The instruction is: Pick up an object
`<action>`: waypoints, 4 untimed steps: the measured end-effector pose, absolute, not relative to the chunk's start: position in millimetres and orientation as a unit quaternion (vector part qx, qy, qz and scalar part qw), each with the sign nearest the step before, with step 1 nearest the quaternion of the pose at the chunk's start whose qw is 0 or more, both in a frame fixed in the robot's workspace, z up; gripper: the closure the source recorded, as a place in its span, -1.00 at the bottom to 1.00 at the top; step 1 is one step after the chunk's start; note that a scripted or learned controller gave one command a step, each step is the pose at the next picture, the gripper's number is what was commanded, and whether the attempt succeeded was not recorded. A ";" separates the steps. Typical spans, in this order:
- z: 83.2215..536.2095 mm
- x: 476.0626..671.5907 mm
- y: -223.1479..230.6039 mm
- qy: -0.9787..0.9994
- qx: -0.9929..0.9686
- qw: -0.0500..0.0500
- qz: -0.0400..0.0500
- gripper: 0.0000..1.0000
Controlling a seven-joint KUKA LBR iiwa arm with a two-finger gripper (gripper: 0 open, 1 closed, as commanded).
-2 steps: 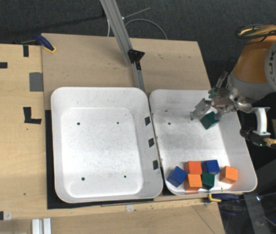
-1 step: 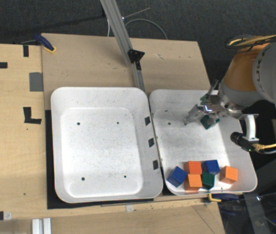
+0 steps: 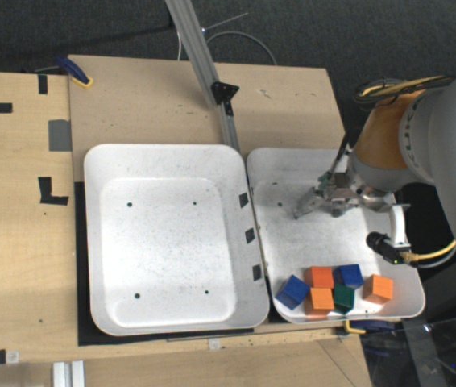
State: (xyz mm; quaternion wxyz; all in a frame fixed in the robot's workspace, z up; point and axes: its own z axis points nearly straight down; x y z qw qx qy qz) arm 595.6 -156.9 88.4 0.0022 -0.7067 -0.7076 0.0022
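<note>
The camera view looks down at a slant on a wooden worktop (image 3: 147, 103) carrying two shallow white bins side by side. The left bin (image 3: 99, 240) is the larger of the two. The right bin (image 3: 280, 168) holds a small cluster of blocks pushed into its near right corner.

The cluster sits in two loose rows. On its left is a blue block (image 3: 292, 290), turned at an angle. Just right of it, an orange block (image 3: 320, 276) lies in the far row, with a second orange block (image 3: 321, 299) touching it on the near side. Next comes a darker blue block (image 3: 349, 275), with a green block (image 3: 343, 297) just in front of it. A third orange block (image 3: 379, 288) sits at the right end, close to the bin's wall.

The grey arm with its orange band (image 3: 381, 139) reaches in from the right. Its pincer (image 3: 302, 210) hangs over the middle of the right bin, pointing left, well apart from the blocks, on their far side. Nothing is between its tips, and the view is too small to tell whether it is spread or closed.

A slanted metal pole (image 3: 200, 43) crosses the far part of the worktop.
</note>
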 end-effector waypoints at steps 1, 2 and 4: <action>101.4 596.9 -156.4 -0.708 -0.706 0.001 0.001 1.00; 164.6 595.5 -156.7 -0.707 -0.707 -0.002 -0.001 1.00; 228.8 598.5 -149.2 -0.707 -0.707 0.000 0.000 1.00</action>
